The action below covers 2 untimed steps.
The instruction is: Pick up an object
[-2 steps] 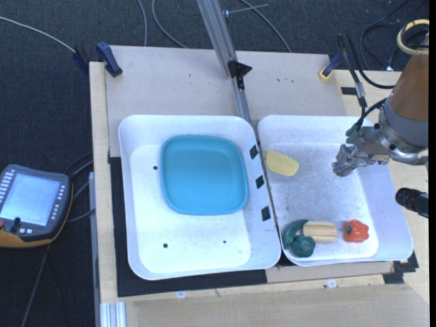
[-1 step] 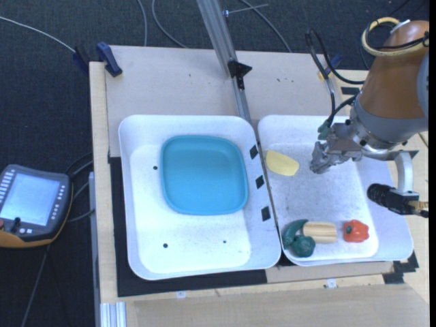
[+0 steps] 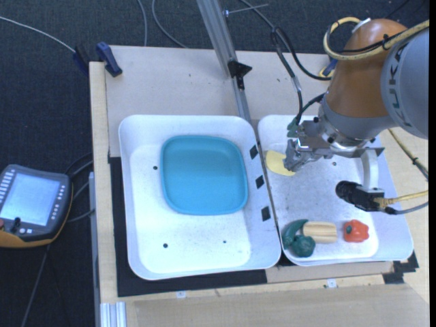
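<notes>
My gripper (image 3: 296,160) hangs low over the right bin (image 3: 381,247), near its left wall. A pale yellow, banana-like piece (image 3: 276,163) lies right under and beside the fingertips, partly hidden by them. Along the bin's front edge lie a dark green object (image 3: 298,238), a tan cylinder (image 3: 320,231) and a red object (image 3: 355,231). The frame does not show whether anything sits between the fingers.
The left bin (image 3: 136,203) holds a turquoise square plate (image 3: 204,174). A metal pole (image 3: 219,29) slants over the divide between the bins. A black cable fitting (image 3: 355,193) hangs from the wrist over the right bin. A teach pendant (image 3: 30,203) lies off the bench at left.
</notes>
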Each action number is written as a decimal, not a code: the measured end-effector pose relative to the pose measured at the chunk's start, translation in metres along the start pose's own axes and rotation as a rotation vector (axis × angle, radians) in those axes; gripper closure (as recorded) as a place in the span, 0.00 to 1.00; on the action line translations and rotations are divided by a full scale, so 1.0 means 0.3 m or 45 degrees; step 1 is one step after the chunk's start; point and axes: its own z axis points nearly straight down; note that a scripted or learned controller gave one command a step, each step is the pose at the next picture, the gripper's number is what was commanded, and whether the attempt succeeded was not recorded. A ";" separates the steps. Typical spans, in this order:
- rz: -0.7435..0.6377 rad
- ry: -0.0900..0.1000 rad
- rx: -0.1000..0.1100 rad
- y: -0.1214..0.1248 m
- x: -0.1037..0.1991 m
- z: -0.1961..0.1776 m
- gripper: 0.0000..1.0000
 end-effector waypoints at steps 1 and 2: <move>0.000 0.000 -0.001 0.082 0.166 -0.006 1.00; -0.001 0.001 -0.002 0.105 0.343 -0.037 1.00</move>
